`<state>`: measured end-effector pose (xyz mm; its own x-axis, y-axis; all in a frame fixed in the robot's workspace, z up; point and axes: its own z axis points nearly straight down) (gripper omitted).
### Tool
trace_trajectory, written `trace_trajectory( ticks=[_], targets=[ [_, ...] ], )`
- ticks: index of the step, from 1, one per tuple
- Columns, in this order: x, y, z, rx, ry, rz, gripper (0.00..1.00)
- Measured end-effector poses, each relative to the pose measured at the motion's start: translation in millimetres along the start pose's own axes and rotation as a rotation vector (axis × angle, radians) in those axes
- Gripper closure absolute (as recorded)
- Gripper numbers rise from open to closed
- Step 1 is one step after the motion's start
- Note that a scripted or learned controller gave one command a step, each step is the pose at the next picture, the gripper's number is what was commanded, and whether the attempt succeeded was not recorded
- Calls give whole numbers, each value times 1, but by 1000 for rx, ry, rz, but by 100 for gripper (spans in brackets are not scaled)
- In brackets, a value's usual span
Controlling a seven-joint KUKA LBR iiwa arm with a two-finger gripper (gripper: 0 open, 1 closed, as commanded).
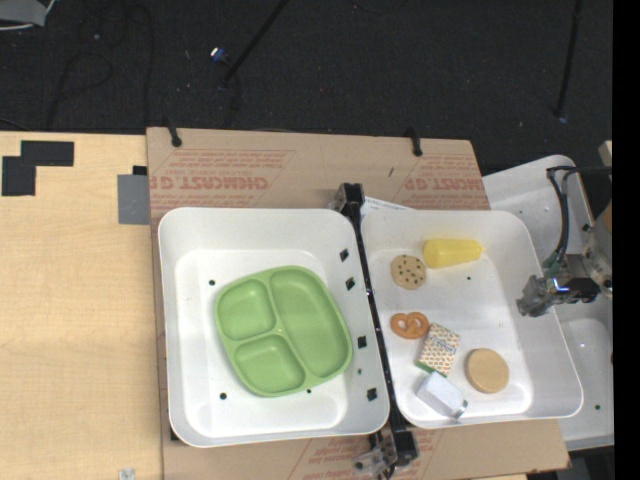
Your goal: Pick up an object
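Tan disc in right bin, hand near, above-right

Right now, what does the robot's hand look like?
The gripper is a small grey metal piece with a tiny blue glint, at the right bin's edge. Dark cables loop above it. It is too small and blurry to make out more.

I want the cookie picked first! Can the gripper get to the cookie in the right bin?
Probably yes. The cookie lies flat on the open floor of the right bin, apart from the yellow piece and pretzel. The gripper sits at the bin's right rim with nothing in between.
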<state>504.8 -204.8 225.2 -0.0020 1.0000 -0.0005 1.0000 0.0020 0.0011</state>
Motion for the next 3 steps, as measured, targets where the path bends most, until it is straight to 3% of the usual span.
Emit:
trace_trajectory(
  ticks=[1,3],
  targets=[
    [0,1,-31,-1,0,0,100],
    [104,10,-40,4,3,-3,100]
  ],
)
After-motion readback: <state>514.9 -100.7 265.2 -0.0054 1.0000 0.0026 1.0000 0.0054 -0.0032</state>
